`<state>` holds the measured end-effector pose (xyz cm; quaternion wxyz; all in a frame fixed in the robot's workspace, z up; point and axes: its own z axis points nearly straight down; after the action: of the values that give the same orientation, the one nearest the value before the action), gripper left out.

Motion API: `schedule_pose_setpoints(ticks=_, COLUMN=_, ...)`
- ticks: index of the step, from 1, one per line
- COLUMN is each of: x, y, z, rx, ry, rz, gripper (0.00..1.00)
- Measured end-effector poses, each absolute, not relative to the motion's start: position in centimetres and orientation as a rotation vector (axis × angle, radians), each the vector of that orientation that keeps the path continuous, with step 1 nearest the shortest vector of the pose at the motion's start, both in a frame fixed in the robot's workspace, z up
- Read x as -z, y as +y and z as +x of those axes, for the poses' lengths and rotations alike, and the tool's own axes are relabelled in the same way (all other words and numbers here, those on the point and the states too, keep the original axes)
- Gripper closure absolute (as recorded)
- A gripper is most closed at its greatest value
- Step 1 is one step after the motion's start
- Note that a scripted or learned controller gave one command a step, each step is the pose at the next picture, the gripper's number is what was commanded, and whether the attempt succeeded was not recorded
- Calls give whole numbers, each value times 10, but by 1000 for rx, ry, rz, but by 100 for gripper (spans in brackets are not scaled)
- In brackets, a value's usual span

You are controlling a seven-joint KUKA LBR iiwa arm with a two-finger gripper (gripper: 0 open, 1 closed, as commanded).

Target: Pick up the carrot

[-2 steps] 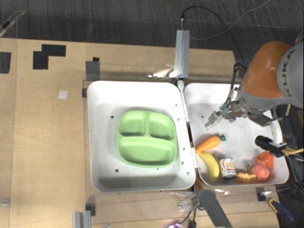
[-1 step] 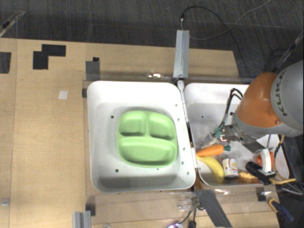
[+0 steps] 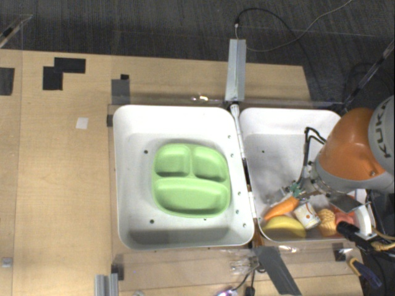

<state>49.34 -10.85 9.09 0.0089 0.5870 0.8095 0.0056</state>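
The orange carrot (image 3: 279, 207) lies slanted in the front left part of the right bin (image 3: 271, 140), its green-tipped end pointing up and to the right. My gripper (image 3: 300, 190) hangs from the orange wrist band (image 3: 349, 150) just above and to the right of that end, close to or touching it. The wrist covers most of the gripper. The carrot rests on the bin floor.
A yellow banana (image 3: 285, 226) lies right in front of the carrot, against the bin's front wall. A small white container (image 3: 306, 214) and orange-pink toy foods (image 3: 331, 219) crowd its right side. The left bin (image 3: 133, 165) holds a green divided plate (image 3: 189, 179).
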Motion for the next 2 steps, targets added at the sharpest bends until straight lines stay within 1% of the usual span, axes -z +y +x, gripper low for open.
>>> schedule_pose_setpoints(ticks=1, x=-91, y=-119, z=494, rx=-15, ry=2800, rz=1381, gripper=0)
schedule_pose_setpoints(ticks=2, x=-92, y=-106, z=495, rx=-4, ry=3054, rz=612, gripper=0)
